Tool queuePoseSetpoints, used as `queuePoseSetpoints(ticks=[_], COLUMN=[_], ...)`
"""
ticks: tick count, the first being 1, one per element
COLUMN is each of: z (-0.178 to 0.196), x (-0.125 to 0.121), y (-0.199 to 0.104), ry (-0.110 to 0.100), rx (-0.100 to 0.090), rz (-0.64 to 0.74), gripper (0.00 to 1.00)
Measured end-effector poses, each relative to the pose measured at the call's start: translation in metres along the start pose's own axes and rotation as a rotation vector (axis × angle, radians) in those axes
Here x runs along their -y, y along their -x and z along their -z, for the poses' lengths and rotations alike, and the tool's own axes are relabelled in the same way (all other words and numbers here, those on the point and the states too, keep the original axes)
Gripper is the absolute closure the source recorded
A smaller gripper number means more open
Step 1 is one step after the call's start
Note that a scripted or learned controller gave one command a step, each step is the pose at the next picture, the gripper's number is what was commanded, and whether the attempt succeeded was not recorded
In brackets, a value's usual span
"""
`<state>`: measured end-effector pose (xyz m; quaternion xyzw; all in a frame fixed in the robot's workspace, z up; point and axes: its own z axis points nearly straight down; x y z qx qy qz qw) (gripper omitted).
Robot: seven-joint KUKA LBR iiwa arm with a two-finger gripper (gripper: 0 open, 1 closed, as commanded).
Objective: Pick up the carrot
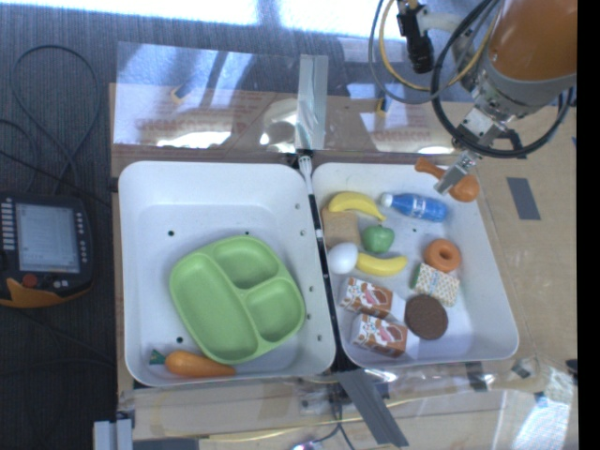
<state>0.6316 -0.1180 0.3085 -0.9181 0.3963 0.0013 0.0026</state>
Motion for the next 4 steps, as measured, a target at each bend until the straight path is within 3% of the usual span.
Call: queuePoseSetpoints(ticks=[1, 2, 3, 4], z=[-0.029, 0.048, -0.057, 0.006], x=[0.022, -0.018, -0.064, -0.077], y=[0.018, 0.028, 0.018, -0.019], ry=[0.003, 0.001, 0.003, 0.001], rx=[0.003, -0.004, 0.01, -0.002], rz=[0.486, 0.6, 0.58, 0.434], gripper=[1.0, 1.0, 1.0, 1.0])
